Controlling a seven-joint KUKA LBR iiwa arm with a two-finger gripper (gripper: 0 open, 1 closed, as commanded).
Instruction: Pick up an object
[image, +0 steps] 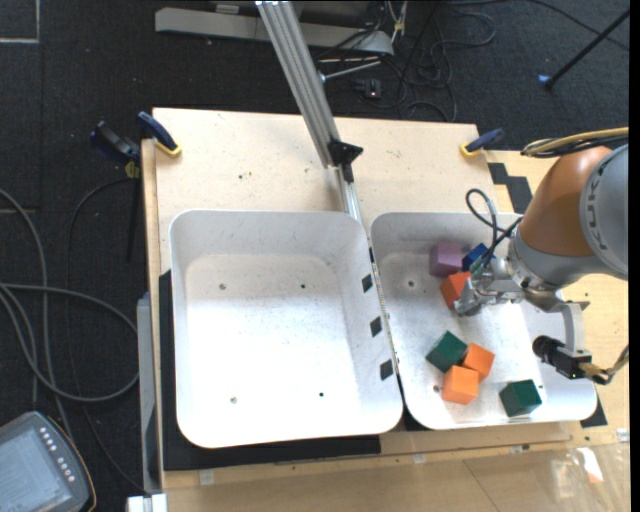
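Fingers of two-finger gripper (468, 298) down against small orange block (455, 288) near far edge of right shallow white bin (400, 390); spread and hold impossible to tell. Purple block (446, 259) touching behind, risking jam or glancing miss.

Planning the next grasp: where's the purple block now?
The purple block sits at the right bin's far end, just left of the claw.

no readable text, labels or numbers on anything
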